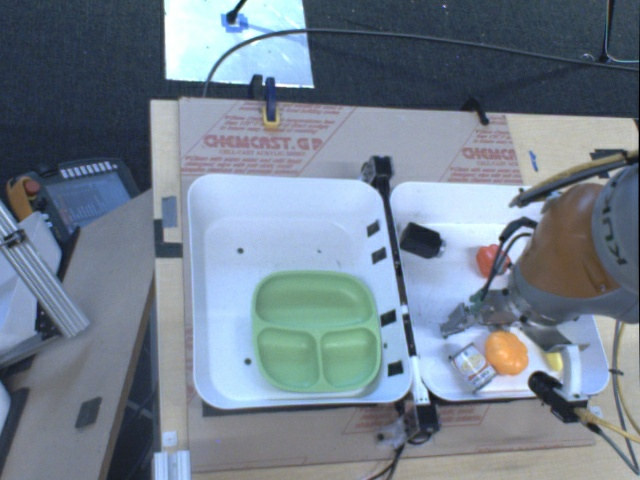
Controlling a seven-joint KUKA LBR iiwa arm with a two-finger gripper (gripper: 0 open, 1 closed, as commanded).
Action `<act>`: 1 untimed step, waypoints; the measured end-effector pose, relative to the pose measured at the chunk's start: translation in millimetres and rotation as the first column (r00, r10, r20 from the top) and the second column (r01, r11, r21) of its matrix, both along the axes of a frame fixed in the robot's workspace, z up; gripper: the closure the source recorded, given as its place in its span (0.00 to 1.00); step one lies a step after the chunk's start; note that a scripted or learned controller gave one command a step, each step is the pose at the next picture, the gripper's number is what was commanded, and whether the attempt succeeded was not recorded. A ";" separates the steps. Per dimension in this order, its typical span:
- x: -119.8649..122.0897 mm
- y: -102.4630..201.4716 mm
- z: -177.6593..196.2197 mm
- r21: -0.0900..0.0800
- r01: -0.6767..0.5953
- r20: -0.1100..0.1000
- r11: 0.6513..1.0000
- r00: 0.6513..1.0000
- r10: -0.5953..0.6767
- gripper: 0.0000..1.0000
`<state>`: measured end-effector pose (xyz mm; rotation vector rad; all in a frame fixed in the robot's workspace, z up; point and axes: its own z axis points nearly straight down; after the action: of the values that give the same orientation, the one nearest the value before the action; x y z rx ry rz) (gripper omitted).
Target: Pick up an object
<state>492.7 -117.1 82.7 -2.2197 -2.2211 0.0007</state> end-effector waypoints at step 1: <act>1.4 0.1 12.6 0.000 -0.001 0.004 1.000 1.000 0.001 1.00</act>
<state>494.1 -117.0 95.3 -2.2203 -2.2249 -0.0037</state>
